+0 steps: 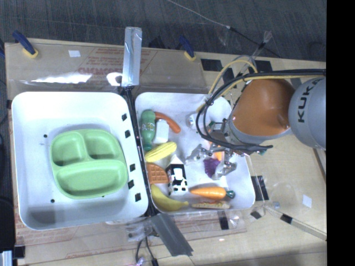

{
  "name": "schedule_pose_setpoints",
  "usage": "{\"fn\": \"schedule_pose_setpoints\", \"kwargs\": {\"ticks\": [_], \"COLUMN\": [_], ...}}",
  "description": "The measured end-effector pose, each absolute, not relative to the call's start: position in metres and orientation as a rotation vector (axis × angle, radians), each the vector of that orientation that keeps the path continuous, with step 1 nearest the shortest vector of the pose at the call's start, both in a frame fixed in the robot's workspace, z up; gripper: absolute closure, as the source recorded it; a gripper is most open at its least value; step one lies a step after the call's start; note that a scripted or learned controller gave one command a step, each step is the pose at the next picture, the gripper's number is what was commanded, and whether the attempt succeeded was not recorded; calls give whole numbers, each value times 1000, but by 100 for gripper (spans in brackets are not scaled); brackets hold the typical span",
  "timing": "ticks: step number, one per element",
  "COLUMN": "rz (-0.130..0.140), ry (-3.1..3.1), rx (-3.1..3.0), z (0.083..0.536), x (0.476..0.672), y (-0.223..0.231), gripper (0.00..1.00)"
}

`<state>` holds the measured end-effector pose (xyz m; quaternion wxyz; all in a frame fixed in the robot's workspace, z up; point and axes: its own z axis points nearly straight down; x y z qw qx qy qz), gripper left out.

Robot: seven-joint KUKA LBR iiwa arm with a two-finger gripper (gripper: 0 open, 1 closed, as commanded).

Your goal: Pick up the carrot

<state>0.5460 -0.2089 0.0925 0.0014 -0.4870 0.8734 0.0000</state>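
The carrot (207, 192) is orange with a green tip at its right end. It lies flat near the front wall of the right bin (244, 187). My gripper (212, 158) hangs over the middle of that bin, just behind the carrot and apart from it. Its metal fingers (195, 152) are spread open. A small purple item (211, 165) sits in the gap between them, with a bit of orange beside it. The grey arm with its orange band (260, 108) covers the bin's back right part.
Crowded in the right bin's left half are a green bottle (147, 123), an orange-red pepper (168, 122), corn (161, 151), a waffle (157, 174), a black-and-white block (177, 179) and a banana (166, 201). The left bin (28, 148) holds a green divided plate (87, 162).
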Motion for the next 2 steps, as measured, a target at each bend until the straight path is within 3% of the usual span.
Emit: {"fn": "schedule_pose_setpoints", "kwargs": {"ticks": [1,2], "rz": [0,-3], "ry": [2737,2455], "rx": [-1533,-1950], "z": [103,92], "x": [547,497], "y": [-208,-208], "gripper": [100,100]}}
